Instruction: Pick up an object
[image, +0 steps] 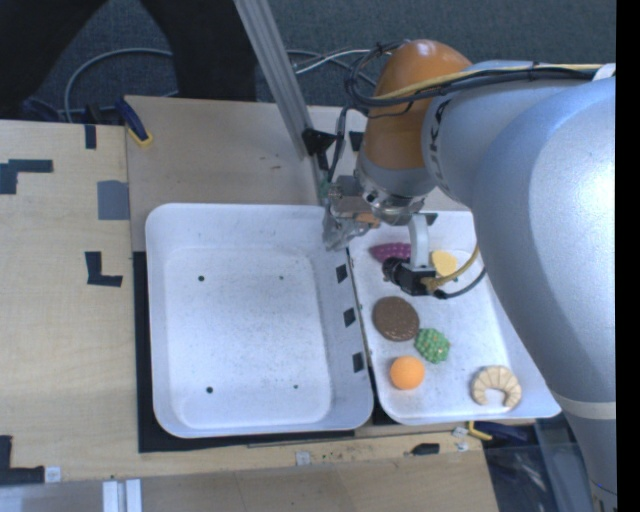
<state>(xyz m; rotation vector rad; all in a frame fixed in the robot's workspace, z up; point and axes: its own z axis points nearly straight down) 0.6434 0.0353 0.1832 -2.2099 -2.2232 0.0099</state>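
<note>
The grey arm (530, 180) is reaching in from the right w/ its orange band (405, 100) sitting above the wrist, and the gripper (340, 225) is hanging over the far edge of the bench's two white bins, right about where the L bin (250, 320) and R bin (450, 395) are meeting. Can't tell if the jaws are spread or pressed together from this angle; the tips are lost against the white rim, and nothing is showing between them. The L bin is lying w/ just speckles and a few dark dots on its floor. The R bin is holding all the pieces: a purple item (392, 251) near its far edge, partly under the wrist hardware; a yellow piece (444, 264) just beside it toward the R side, w/ a black part of the wrist and a cable crossing between them; a brown round disc (396, 319) near the bin's middle; a green knobbly ball (432, 345) touching or nearly touching the disc on its near-R side; an orange ball (406, 373) just nearer the front edge, close to the green one; and a tan croissant-shaped piece (497, 386) sitting apart at the front R corner. All are resting on the bin floor, none lifted. Black clips are sitting along the seam between the bins.
</note>
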